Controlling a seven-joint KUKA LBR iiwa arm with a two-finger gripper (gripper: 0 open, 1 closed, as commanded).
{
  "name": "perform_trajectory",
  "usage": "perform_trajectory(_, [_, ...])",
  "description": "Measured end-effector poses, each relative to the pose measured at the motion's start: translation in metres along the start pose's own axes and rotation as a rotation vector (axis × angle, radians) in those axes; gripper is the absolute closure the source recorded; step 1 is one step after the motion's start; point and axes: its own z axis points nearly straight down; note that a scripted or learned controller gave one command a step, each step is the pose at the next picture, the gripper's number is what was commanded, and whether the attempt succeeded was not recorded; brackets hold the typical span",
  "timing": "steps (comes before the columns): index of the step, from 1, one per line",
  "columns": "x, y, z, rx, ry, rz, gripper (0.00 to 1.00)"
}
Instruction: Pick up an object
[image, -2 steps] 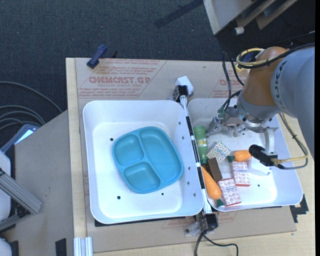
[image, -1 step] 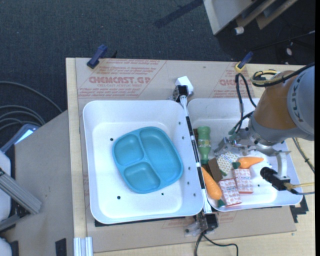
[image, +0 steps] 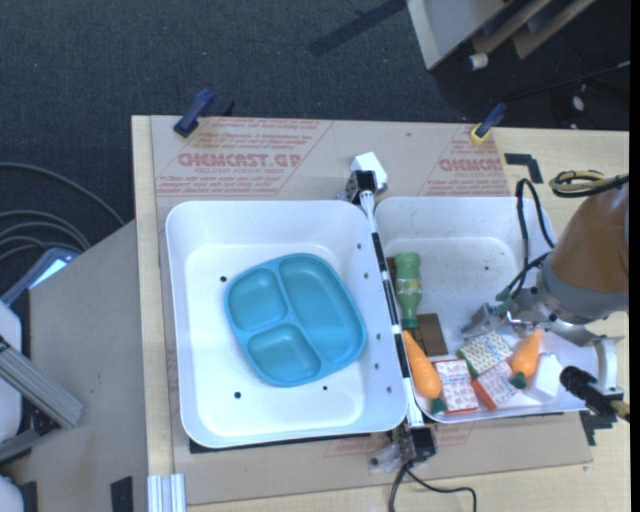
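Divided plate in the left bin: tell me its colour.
The divided plate is light blue, seen in the camera view.

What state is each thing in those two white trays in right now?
Blue plate: lying flat in the left bin, compartments bare.
Green bottle: lying on its side, right bin.
Two carrots: lying down, right bin.
Gripper: low over the right bin's clutter.

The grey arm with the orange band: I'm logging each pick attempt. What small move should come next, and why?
Probably a short descent onto the small orange carrot. The grey arm's gripper hovers over the right white bin, just beside that carrot and the checkered card, and nothing is seen between its fingers. This is a judgement from one slanted view.
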Motion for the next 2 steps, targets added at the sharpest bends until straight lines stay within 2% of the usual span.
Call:
perform_trajectory(1, [-0.033, -0.032, -0.034, 0.000, 0.000, 0.000, 0.00])
perform_trajectory(2, [-0.051, -0.032, -0.101, -0.003, -0.001, 0.000, 0.00])
